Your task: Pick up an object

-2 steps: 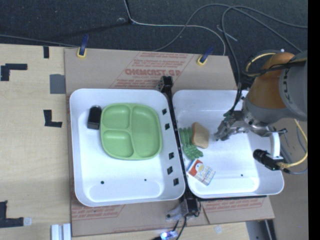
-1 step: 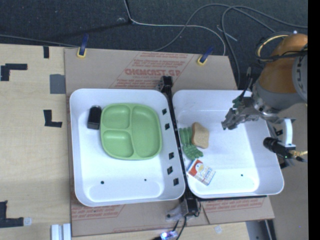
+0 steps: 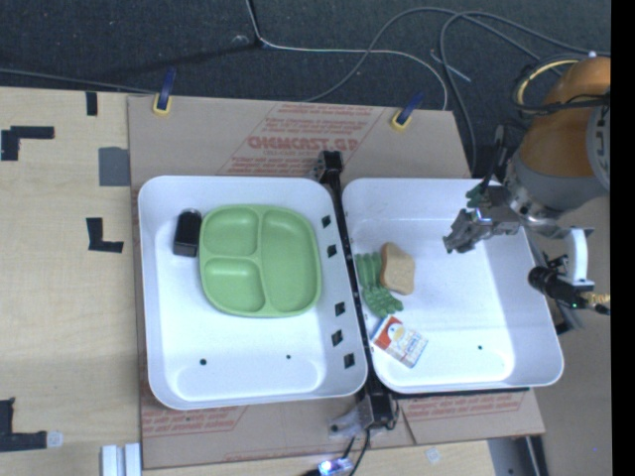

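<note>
In your left bin [image 3: 159, 296] lie a divided plate [image 3: 261, 261] and, at its left, a small block [image 3: 187, 233]. Your right bin [image 3: 496, 355] holds a sponge [image 3: 398, 268], a leafy piece [image 3: 375, 288] and a packet [image 3: 399, 341] along its left side.

light: bright, even, from overhead | shadows: soft, faint along the white bins' [image 3: 159, 296] inner walls | glare: mild washout on bin floors | focus: slightly soft overall, coarse resolution | arm [image 3: 566, 137] at right edge a little blurred

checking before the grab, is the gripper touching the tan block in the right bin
Apart. The camera view shows bare white bin floor between the gripper and the tan block, which lies against the green item.
</note>
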You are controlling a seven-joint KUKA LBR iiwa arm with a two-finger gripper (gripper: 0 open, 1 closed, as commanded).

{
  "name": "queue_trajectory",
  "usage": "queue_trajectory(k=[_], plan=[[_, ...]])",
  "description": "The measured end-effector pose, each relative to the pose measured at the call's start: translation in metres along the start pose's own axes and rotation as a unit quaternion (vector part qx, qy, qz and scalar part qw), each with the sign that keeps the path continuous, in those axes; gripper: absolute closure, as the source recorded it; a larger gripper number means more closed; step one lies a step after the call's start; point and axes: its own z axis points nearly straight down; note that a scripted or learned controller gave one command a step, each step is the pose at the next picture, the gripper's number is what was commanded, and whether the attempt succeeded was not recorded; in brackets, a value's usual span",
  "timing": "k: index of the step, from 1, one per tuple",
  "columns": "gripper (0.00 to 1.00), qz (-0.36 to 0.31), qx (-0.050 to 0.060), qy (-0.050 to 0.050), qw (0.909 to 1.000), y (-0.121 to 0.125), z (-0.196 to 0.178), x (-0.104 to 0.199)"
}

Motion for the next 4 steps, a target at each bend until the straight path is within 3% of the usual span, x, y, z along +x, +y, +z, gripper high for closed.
queue_trajectory(k=[3, 4], plan=[[1.0, -0.003, 0.001, 0.0, 1.0, 0.0, -0.024, 0.171], [1.0, -0.003, 0.001, 0.0, 1.0, 0.017, -0.028, 0.222]])
